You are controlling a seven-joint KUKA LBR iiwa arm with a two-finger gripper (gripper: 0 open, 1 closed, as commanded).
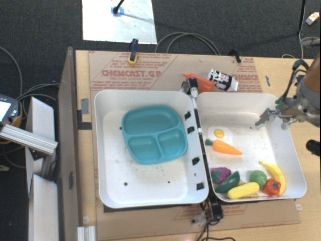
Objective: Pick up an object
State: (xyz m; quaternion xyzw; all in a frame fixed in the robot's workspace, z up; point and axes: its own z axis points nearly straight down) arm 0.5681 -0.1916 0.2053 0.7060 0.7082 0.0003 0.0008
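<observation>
Two glossy white bins (150, 98) — smooth teal divided plate (153, 134), tapered plastic carrot (226, 147).

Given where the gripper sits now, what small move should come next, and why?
Probably shift the gripper toward the toy carrot and lower it. The gripper hangs over the right bin's far right side holding nothing, while the carrot lies apart from the other toys, so it looks easiest to grasp.

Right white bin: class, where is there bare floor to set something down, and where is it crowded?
In the right white bin, the far floor behind the fried egg toy is bare, as is the patch between the orange toy carrot and yellow toy banana. The near edge is crowded: purple toy, yellow corn, green ball, red pepper.
</observation>
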